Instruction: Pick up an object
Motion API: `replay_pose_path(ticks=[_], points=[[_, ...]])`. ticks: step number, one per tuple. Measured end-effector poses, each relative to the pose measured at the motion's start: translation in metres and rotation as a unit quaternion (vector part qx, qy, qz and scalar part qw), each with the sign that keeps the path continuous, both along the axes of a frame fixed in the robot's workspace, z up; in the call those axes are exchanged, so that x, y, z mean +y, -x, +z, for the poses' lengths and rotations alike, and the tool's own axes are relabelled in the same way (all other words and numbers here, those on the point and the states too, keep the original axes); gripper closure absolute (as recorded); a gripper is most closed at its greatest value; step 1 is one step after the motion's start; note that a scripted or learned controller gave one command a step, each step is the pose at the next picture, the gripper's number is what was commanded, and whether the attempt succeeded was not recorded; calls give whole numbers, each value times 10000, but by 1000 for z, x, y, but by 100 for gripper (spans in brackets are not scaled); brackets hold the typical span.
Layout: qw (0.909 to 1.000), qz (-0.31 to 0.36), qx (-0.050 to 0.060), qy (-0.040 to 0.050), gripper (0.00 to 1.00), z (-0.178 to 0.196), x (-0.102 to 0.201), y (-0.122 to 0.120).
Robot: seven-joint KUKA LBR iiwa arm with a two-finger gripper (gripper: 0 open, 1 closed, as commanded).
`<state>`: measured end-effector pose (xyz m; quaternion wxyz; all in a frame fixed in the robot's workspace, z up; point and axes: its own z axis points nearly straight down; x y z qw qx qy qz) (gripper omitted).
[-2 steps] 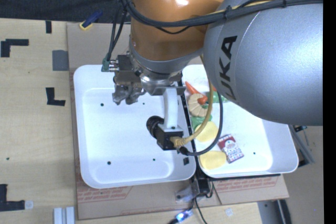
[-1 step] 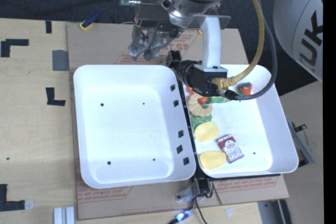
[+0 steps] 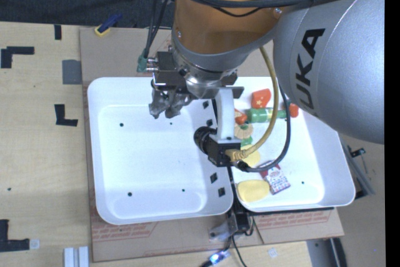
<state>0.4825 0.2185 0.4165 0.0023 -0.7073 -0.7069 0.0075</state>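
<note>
My gripper (image 3: 165, 108) hangs over the far part of the left white bin (image 3: 106, 153), its dark fingers pointing down and close together with nothing seen between them. The right bin (image 3: 325, 187) holds the objects: a red piece (image 3: 261, 97), a green cylinder (image 3: 262, 114) with an orange end (image 3: 292, 111), a small yellow-green item (image 3: 243, 130), a yellow oval (image 3: 252, 189), a yellow curved piece (image 3: 250, 158) and a small patterned packet (image 3: 277, 180). All of them lie to the right of the gripper, partly hidden by cables.
The big grey and orange arm (image 3: 250, 3) covers the upper right. A black cable loop and connector (image 3: 212, 146) hang over the divider between the bins. Brown cardboard (image 3: 125, 53) lies under the bins on the tan bench with black marks.
</note>
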Motion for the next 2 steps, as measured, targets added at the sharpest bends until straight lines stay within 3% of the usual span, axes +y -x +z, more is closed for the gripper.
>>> replay_pose_path(ticks=[1, 2], points=[[9999, 23, -125, -66, 100, 125, 16, -8], [10000, 8, 23, 12, 100, -46, 14, 1]])
